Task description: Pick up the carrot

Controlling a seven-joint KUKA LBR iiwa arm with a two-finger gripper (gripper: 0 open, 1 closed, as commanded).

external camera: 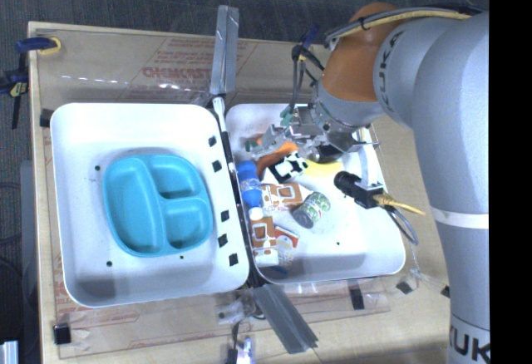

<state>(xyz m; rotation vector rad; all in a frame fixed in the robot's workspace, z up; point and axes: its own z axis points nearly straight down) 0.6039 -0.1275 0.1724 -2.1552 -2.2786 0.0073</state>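
Hovering low over the far half of the right bin (370,248), the pincer (296,136) is pointing down into the clutter there. Whether it is apart or together I cannot tell, as the wrist is covering it from above. Nothing is showing as gripped.

The carrot (271,159) is lying just beside the pincer, on its near-left side. It is resting on the bin floor at a slant, towards the bin's left wall and in its far half. A black-and-white checkered piece (291,167) is touching the carrot's right end. A yellow thing (327,156) is peeking out from under the wrist, right of that piece; what it is I cannot tell.

A blue bottle (247,177) is lying along the bin's left wall, just near of the carrot. An orange-and-white printed carton (281,196) is sitting beside the bottle, towards the bin's middle. A small can (313,209) is lying on its side against the carton's right edge. A second printed carton (267,234) is lying nearer the bin's near-left corner.

The grey arm (432,80) is stretching in over the counter's right edge.

In the left bin (75,146) a blue divided tray (158,204) is lying flat at the middle. Both bins are sitting side by side on the counter (108,55), walls touching.
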